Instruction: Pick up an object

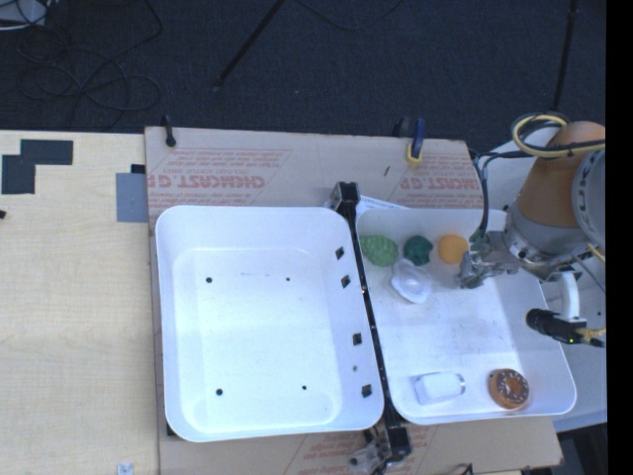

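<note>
The gripper (pixel 473 269) was low in the right bin (pixel 465 336), close to the bin's far edge and near its right wall. The view was too small to tell if it was spread or closed. Nothing could be seen held in it.

Just beside the gripper, on its left, sat an orange ball (pixel 452 248). It may have been touching the gripper, but that was not clear. Next along the far edge came a dark green lump (pixel 417 249), then a light green lump (pixel 379 249) by the wall between the bins. A clear thing (pixel 409 286) lay a little nearer the middle. A white block (pixel 438 386) and a brown ring (pixel 508 388) lay by the near edge, the ring in the near right corner. The left bin (pixel 163 265) sat alongside.

The arm seemed to be at the grab step, with the orange ball as the likely pick. Next, the gripper would need to sit around the ball, squeeze it, and lift it straight up. A round ball could easily roll away.
</note>
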